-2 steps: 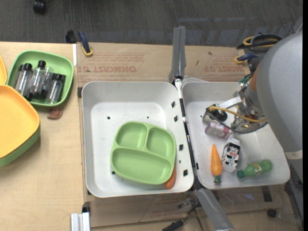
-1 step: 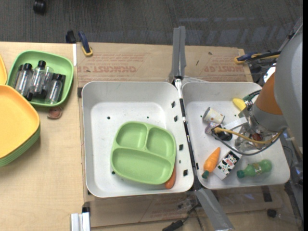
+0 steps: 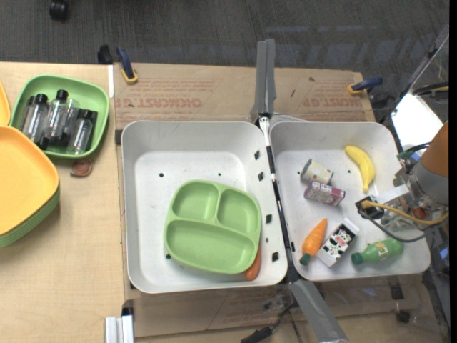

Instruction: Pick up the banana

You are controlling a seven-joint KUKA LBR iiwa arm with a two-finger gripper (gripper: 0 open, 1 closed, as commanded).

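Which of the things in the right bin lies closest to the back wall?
The yellow banana; the carrot and green bottle lie toward the front.

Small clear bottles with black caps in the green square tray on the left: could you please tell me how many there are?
4, lying side by side in the green square tray: small clear bottles with black caps at and. More may be hidden beneath them.

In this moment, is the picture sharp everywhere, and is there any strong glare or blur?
Camera view: even, soft lighting; the banana and green divided plate are sharp, with faint shadows. A bright white patch glares at the right edge, above the arm. The gripper area looks slightly blurred and cluttered by cables.
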